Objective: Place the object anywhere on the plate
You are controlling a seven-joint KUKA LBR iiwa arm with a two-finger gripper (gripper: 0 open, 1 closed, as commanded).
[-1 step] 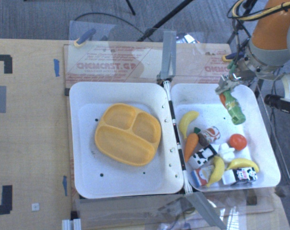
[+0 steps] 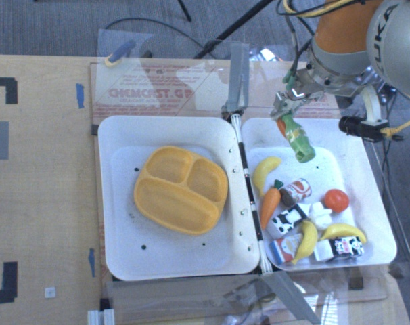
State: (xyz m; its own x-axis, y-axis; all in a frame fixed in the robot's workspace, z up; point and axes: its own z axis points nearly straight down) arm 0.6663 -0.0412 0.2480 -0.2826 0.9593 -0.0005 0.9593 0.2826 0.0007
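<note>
An orange-yellow divided plate (image 2: 181,189) lies in the middle of the left white bin (image 2: 117,137). My gripper (image 2: 284,112) hangs over the back left part of the right bin (image 2: 375,212). It is shut on the orange top end of a green bottle (image 2: 300,143). The bottle slants down and to the right from the fingers, above the bin floor. The plate lies to the left of the gripper and nearer the front, across the divider between the bins.
The right bin holds several toy foods: a banana (image 2: 266,170), a carrot (image 2: 269,206), a red tomato (image 2: 336,200), a cow-patterned carton (image 2: 287,221) and two more bananas (image 2: 306,240) near the front. A clear panel (image 2: 164,80) stands behind the bins.
</note>
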